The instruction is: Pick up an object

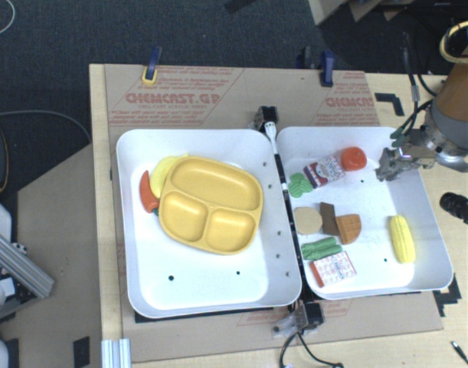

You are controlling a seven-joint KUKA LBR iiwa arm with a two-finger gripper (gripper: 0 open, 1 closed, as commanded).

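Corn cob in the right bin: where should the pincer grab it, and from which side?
Probably grip the corn cob across its narrow middle, coming straight down. It lies flat and elongated, running up-down in view, apart from other items, so the fingers likely fit on its left and right flanks. The pincer sits above it in view.

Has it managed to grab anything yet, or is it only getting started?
Nothing looks grabbed yet. The claw hangs over the right bin at its far right edge, carrying nothing visible. The corn, the tomato and the other toys lie loose, so choosing, gripping and lifting remain.
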